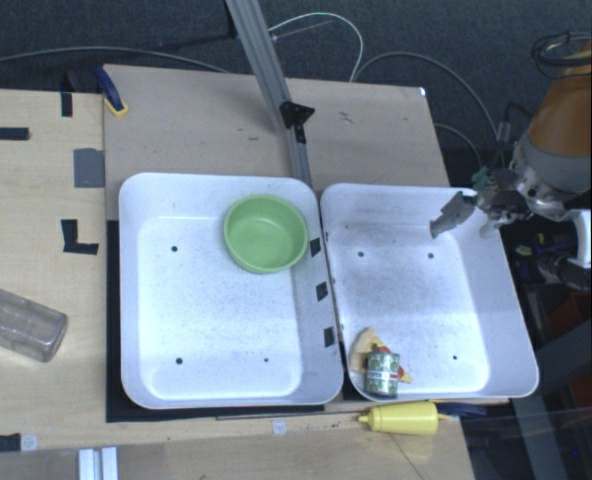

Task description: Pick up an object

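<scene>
- Nearest you, a yellow bottle (408, 418) lies on its side on the bench, just outside the near rim of the right bin (496, 298).
- Inside that bin's near left corner, a small green can (382, 372) stands among a few scraps.
- To the far left of it, a clear plastic tube (16, 320) rests on the bench.
- Farther back, a green bowl (266, 233) sits upright in the left bin (166, 348), near its far right corner.
- At the right bin's far right edge you see the gripper (454, 215); whether it is open or closed cannot be told, and nothing is seen in its grasp.
</scene>
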Controlling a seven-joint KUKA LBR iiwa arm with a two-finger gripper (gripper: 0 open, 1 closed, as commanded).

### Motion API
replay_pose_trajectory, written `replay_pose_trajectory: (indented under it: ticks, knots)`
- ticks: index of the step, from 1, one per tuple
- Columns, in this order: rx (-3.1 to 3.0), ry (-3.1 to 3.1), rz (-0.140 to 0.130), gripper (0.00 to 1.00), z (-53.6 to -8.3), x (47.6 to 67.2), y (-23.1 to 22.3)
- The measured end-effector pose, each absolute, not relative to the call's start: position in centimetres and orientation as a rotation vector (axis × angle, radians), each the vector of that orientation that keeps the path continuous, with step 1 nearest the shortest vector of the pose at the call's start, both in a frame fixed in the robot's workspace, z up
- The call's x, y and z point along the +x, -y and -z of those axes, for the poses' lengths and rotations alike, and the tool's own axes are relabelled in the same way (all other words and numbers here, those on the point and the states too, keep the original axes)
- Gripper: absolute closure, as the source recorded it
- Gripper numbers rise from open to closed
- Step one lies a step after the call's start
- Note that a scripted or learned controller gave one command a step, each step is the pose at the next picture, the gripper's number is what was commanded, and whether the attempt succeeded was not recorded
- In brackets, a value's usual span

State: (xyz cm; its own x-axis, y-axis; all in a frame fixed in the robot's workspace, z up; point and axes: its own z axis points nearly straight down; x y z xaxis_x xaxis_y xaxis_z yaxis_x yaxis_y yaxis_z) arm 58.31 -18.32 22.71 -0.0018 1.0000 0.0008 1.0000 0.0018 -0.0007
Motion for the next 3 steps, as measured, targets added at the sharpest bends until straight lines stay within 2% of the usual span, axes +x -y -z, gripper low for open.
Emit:
replay_pose_trajectory:
  ticks: [1, 2, 3]
  knots:
    - [-2.218, 2.223, -0.001, 0.0, -22.7, 58.3, 18.3]
    - [-2.216, 2.219, -0.008, 0.0, -17.2, 57.2, 18.2]
    - [-2.215, 2.22, -0.007, 0.0, -10.8, 57.4, 17.7]
